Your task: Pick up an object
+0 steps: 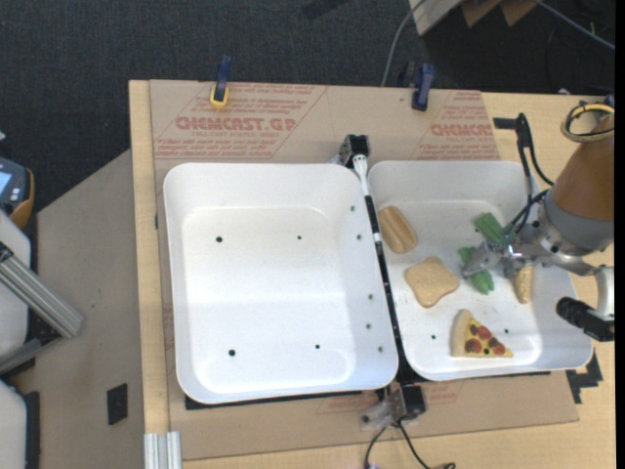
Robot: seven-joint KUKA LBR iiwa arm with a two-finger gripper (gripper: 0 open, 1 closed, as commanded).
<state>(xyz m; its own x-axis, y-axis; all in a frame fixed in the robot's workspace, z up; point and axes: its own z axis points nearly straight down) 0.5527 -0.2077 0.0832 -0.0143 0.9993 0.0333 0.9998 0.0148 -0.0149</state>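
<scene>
The right bin (444, 176) holds several toy foods. A tan bread roll (396, 229) lies near its left wall, a toast slice (431, 281) sits in the middle, and a pizza slice (478, 338) rests toward the front. A green leafy piece (487, 228) lies at the right of centre, and its lower part (481, 282) shows below the gripper. My gripper (485, 256) is down in this bin directly over the green piece, touching or nearly touching it. A small tan piece (524, 283) lies just to the gripper's right, under the wrist.
The left bin (264, 281) stands beside the right one, and a black divider rail (376, 252) runs between them. The arm's orange band (586, 179) overhangs the right bin's right edge. Clamps (221, 84) hold the cardboard at the back.
</scene>
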